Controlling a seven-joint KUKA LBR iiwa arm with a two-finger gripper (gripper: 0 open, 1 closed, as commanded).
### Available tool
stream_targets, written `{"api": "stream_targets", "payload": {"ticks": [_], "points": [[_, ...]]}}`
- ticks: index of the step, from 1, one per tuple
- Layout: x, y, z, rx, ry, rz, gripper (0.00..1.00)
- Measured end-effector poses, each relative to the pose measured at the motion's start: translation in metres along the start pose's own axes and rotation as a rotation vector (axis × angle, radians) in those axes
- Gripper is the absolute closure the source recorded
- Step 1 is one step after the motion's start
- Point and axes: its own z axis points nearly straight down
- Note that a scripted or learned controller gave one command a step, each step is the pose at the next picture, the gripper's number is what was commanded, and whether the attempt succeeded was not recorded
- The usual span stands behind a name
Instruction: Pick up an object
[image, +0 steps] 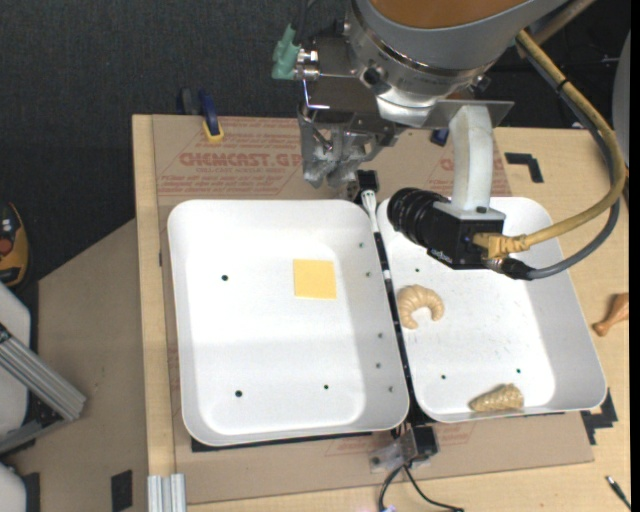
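Note:
A flat yellow square (315, 279) lies in the middle of the left bin (215, 340). In the right bin (520, 325), a tan croissant-shaped piece (420, 303) rests close to the divider, and a second tan, ridged piece (498, 400) lies by the front rim. My gripper (335, 160) hangs high over the back edge of the left bin, above the cardboard, away from all three objects. Nothing shows under it or in it.
A black cylindrical unit (440, 228) on the arm, with a yellow cable (570, 225), overhangs the back of the right bin. A blue and yellow clamp (210, 115) sits at the board's back left corner. Wires (405, 460) lie at the front between the bins.

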Motion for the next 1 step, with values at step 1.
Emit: {"api": "stream_targets", "payload": {"ticks": [1], "points": [[-0.0012,-0.0024,0.1102,0.029,-0.015,0.005,1.0]]}}
